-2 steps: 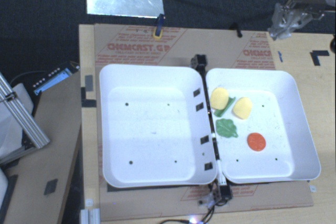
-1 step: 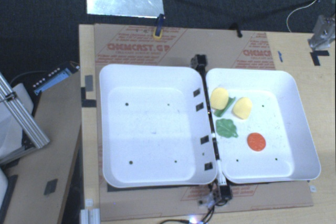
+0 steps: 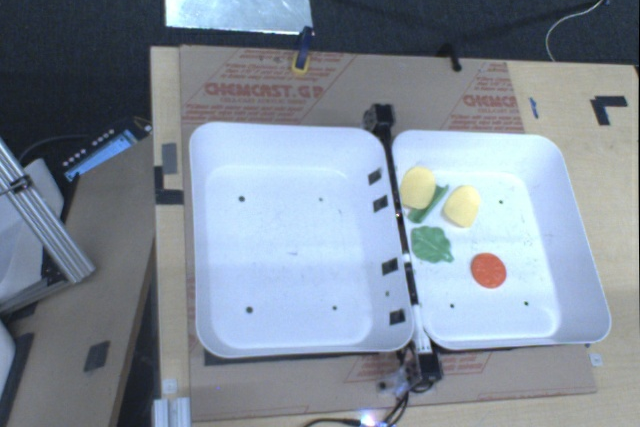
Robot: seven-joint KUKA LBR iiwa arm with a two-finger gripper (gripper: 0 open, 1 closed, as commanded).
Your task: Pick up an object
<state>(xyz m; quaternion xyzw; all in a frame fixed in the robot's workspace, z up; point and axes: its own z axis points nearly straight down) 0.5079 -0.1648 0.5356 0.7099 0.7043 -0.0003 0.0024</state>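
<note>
Looking down, I see 2 white bins side by side on the table (image 3: 170, 95). The left bin (image 3: 290, 140) has nothing in it but small dark dots. The right bin (image 3: 560, 215) has 4 small things, all near its left wall. 1 yellow lump (image 3: 417, 186) sits close to the wall between the bins. Another yellow lump (image 3: 461, 205) is just beside it, to the right. A thin green piece (image 3: 430, 203) pokes out from under the first lump. A green leaf shape (image 3: 432, 244) lies below them. A red disc (image 3: 488, 270) lies a bit lower and to the right, on its own.

Any of these could be the thing to pick up. I cannot tell the state of the end effector, apart or together.

What could go wrong? The 2 yellow lumps are round, so I think they may roll or slip away when squeezed. The first one is so near the wall that a finger might bump the wall. The leaf and the disc look flat, so fingers may slide over them and close on nothing. The disc has the most room around it.

Some things are hard to make out. I cannot tell if the thin green piece is joined to the leaf. The picture is too blurry to say what the lumps are.
</note>
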